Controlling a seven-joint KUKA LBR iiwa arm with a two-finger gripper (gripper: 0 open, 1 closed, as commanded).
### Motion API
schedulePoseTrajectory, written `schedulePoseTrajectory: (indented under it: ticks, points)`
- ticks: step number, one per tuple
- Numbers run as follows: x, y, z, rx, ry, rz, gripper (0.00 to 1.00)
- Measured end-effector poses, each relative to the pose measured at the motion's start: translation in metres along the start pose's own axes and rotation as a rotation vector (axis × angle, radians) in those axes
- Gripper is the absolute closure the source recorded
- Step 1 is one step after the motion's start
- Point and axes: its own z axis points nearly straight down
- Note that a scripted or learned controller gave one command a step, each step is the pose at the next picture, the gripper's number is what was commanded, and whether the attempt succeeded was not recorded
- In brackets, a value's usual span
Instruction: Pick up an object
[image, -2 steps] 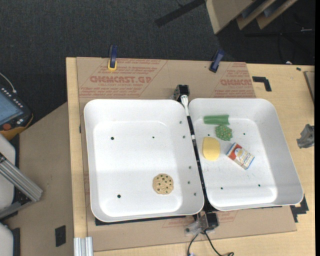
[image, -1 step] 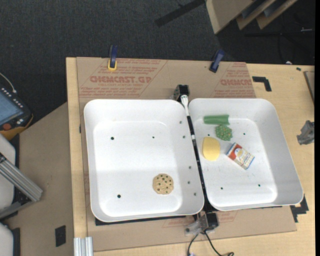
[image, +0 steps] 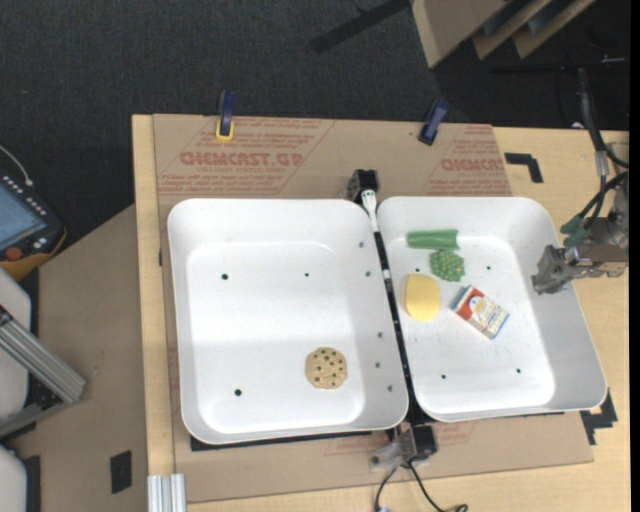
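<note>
We see the grey pincer (image: 553, 270) over the right shallow white bin's (image: 520, 385) right rim; whether it is spread, we cannot tell. Inside that bin lie a yellow oval piece (image: 422, 298), a green bumpy piece (image: 447, 265) and a red-and-white packet (image: 482, 312). A round speckled cookie (image: 326, 367) sits in the left white bin (image: 250, 290).

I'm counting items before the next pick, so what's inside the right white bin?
Inside the right shallow white bin: a green block, a bumpy green cluster, a yellow rounded piece and a small red-and-white packet. Anything beneath them is covered.
</note>
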Motion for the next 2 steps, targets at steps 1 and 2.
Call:
schedulePoseTrajectory:
  ticks: [1,2]
  points:
    - [-0.083,-0.002,0.018,-0.001,-0.006,0.016,1.00]
    - [-0.079,-0.001,0.006,-0.006,-0.007,0.008,1.00]
